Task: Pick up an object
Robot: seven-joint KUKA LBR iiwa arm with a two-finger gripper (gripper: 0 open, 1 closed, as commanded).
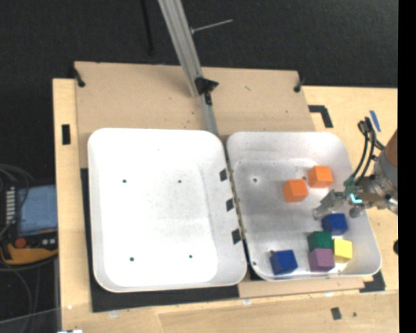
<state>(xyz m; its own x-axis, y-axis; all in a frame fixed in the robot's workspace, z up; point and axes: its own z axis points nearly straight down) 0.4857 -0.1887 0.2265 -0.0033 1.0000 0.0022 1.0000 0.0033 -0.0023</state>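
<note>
A wooden bench (277, 96) seen from above holds two shallow white bins side by side. The left bin (159, 207) is the larger in view. The right bin (263, 158) holds seven small blocks. The arm (385, 179) reaches in from the right edge, over the right side of that bin. Its gripper (335, 203) hangs low above the bin floor; the fingers are too blurred to tell whether they are apart or together. Two orange blocks (295, 190) sit just left and far of it. A blue block (335, 223) lies just near of it. Near the bin's near right corner are a green block (320, 240), a yellow block (342, 248), a purple block (322, 259) and another blue cube (283, 261) further left.
</note>
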